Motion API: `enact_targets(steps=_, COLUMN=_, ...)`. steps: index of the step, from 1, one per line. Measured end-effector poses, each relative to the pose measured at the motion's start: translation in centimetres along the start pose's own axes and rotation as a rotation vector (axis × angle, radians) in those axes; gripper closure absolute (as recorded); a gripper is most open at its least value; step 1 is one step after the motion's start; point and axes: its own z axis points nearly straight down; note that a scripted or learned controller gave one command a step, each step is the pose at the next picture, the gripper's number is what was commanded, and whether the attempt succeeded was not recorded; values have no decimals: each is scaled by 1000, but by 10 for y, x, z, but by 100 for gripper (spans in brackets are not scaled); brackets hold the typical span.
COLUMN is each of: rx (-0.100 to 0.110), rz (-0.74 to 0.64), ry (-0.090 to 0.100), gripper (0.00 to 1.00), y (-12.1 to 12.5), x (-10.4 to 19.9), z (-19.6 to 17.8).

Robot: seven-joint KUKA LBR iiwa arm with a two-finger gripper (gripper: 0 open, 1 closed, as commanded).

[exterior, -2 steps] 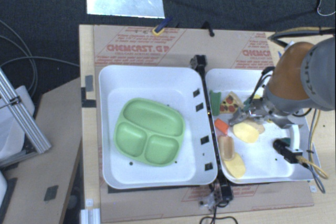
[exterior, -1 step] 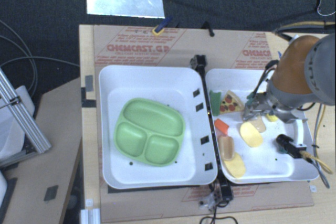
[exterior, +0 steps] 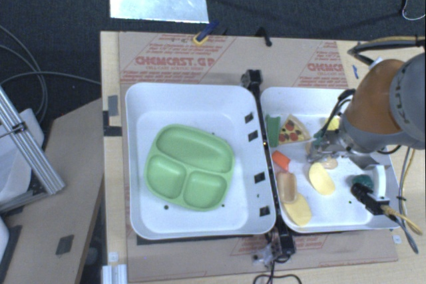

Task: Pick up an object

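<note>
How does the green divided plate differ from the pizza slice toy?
The green divided plate is plain green, rounded and far larger, lying in the left white bin; the pizza slice toy is a small triangular wedge with red dots, lying in the right white bin. Both lie flat.

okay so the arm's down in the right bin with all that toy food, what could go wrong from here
The gripper sits among crowded pieces: the pizza slice, the orange piece and a pale yellow piece. It may nudge neighbours or pinch two together. It also hangs near the right bin middle, so a missed grab seems likely.
</note>
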Motion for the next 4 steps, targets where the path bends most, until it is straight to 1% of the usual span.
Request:
enact_targets(steps=1, rx=8, rz=-1, ry=4, gripper=0, y=-1, x=1, z=1)
enact_targets(steps=2, rx=7, rz=1, ry=-1, gripper=0, y=-52, x=-11, z=1)
enact_targets(steps=3, rx=6, rz=-9, ry=5, gripper=0, y=-54, x=46, z=-130)
enact_targets(steps=4, rx=31, rz=0, ry=6, gripper=0, y=-62, x=45, z=-30)
